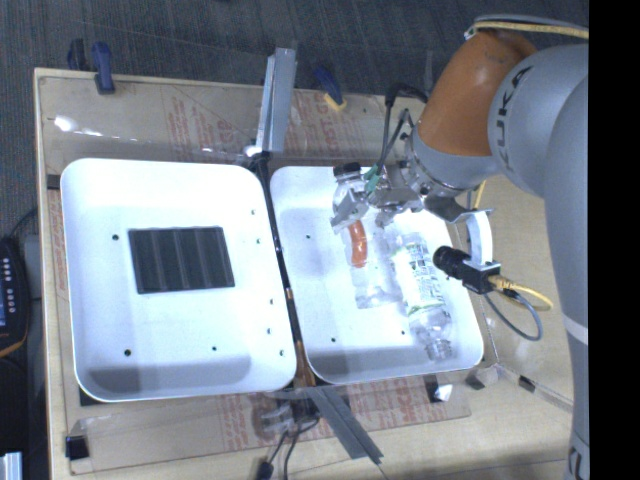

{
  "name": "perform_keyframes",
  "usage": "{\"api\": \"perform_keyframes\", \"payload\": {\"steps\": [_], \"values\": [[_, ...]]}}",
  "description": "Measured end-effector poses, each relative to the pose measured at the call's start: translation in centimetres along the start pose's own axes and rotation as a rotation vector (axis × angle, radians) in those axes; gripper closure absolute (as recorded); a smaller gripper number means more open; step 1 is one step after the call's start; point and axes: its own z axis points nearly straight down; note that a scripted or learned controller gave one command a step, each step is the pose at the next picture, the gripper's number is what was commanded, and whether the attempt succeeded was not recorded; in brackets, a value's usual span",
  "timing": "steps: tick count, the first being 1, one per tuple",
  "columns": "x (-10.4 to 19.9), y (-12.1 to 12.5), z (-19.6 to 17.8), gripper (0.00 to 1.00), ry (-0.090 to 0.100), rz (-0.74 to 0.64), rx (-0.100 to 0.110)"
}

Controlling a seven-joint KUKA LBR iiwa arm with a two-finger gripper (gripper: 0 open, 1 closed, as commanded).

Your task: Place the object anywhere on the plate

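A dark grey ribbed rectangular plate (182, 259) lies flat in the left bin (90, 208), slightly left of its middle. A small orange object (357, 245) is in the right bin (310, 318), near its upper middle. My gripper (356, 208) hangs over the right bin directly above the orange object's upper end, very close to it or touching it. Whether the object is lifted off the bin floor cannot be told. The grey wrist and orange band (470, 98) reach in from the right.
A clear plastic bottle with a white label (422, 283) lies in the right bin beside the orange object, with another clear item (372, 290) next to it. A metal divider bar (275, 98) stands between the bins at the back. A cable (515, 303) loops at the right.
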Motion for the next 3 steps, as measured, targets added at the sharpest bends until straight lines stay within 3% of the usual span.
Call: {"api": "perform_keyframes", "payload": {"steps": [1, 2, 3], "values": [[5.0, 7.0, 4.6, 1.0, 0.0, 0.036, 0.004], [10.6, 9.2, -2.3, 1.0, -0.001, -0.136, 0.0], [10.8, 9.2, -3.1, 1.0, -0.001, -0.144, 0.003]]}}
